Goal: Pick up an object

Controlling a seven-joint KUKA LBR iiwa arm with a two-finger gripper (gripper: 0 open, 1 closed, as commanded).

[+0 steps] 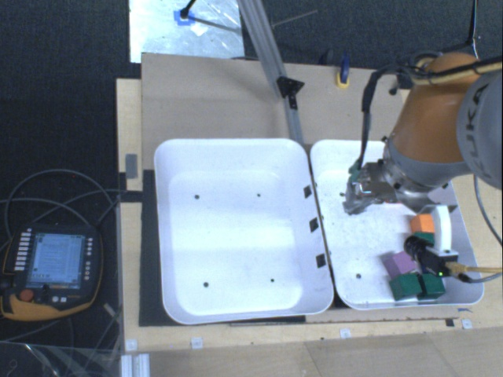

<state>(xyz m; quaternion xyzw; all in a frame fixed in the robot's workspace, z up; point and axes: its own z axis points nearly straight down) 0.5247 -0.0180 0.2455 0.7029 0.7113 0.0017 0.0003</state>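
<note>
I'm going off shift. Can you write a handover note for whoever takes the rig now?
Gripper: over the upper left of the right bin, apart from the blocks.
Things: orange block, purple block and green block lie in that bin's lower right corner.
Done: nothing lifted yet.
Left: move to a block, grasp it and lift.

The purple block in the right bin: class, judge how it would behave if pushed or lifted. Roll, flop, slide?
The purple block looks flat-faced, so it would probably slide, not roll. Its blocky outline suggests it is stiff rather than floppy. It lies close beside the green block, so a push that way might shift both.
</note>
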